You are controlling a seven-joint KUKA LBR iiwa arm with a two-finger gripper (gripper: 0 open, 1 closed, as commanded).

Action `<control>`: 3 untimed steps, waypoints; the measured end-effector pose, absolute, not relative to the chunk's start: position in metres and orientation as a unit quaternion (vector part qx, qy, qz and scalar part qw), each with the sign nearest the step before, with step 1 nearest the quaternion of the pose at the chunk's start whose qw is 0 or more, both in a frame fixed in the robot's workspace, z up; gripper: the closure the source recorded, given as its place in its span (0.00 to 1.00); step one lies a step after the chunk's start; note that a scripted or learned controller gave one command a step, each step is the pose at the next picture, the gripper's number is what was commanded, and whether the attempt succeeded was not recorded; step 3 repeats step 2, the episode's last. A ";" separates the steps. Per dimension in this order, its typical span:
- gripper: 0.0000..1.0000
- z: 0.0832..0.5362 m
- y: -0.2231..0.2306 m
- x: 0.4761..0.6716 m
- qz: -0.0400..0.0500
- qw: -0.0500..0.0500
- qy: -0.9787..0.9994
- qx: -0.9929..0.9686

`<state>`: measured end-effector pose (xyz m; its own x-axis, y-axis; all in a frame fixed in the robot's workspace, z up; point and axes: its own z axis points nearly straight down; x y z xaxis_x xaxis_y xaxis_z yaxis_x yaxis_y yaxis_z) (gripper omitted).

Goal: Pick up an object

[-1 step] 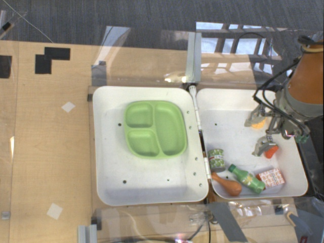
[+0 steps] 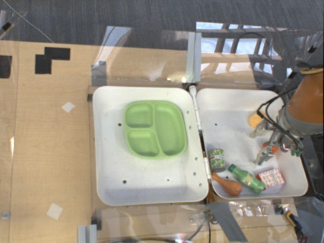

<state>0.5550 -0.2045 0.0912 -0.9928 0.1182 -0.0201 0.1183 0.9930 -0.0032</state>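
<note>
Drumstick (image 2: 227,184) beside green bottle (image 2: 247,179)

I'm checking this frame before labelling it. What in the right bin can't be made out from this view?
- The hand: its fingers blur together, and the arm above covers part of it.
- Orange object: partly behind the cable, kind unclear.
- Red-and-white packet: print too small to read.
- Small can: label too small to read.
</note>
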 end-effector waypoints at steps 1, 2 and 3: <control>1.00 0.104 -0.202 0.559 -0.003 0.014 0.998 0.054; 1.00 0.198 -0.175 0.538 -0.001 0.008 0.987 0.161; 1.00 0.198 -0.175 0.538 -0.001 0.008 0.987 0.161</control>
